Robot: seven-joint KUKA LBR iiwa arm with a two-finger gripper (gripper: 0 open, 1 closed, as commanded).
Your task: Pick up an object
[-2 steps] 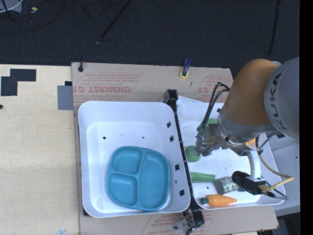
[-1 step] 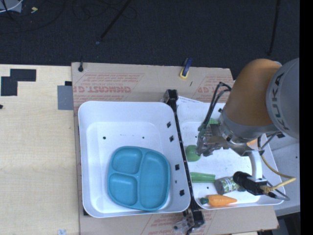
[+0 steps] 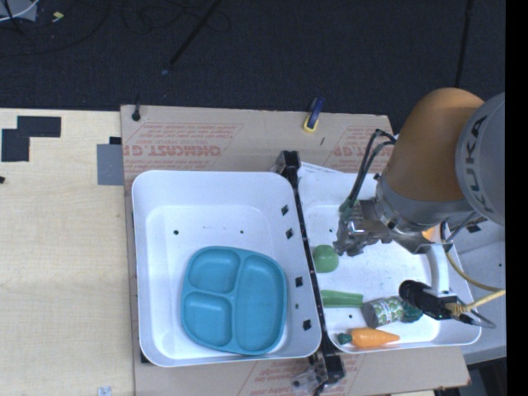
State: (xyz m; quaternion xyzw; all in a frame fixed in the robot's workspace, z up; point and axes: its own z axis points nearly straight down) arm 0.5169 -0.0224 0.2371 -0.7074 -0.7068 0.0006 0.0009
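the carrot (image 3: 373,337), bottle (image 3: 386,310) and green stick (image 3: 341,298) lie nearest the camera, below the gripper (image 3: 353,236). a green ball (image 3: 325,259) sits just beside it, against the bin wall (image 3: 302,246); i judge it could roll off. whether its fingers are spread or pressed together, i cannot tell.

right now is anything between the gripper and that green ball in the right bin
Nothing visible does. The gripper hangs just right of and above the green ball, with bare bin floor between them. The green stick and carrot lie further down the view.
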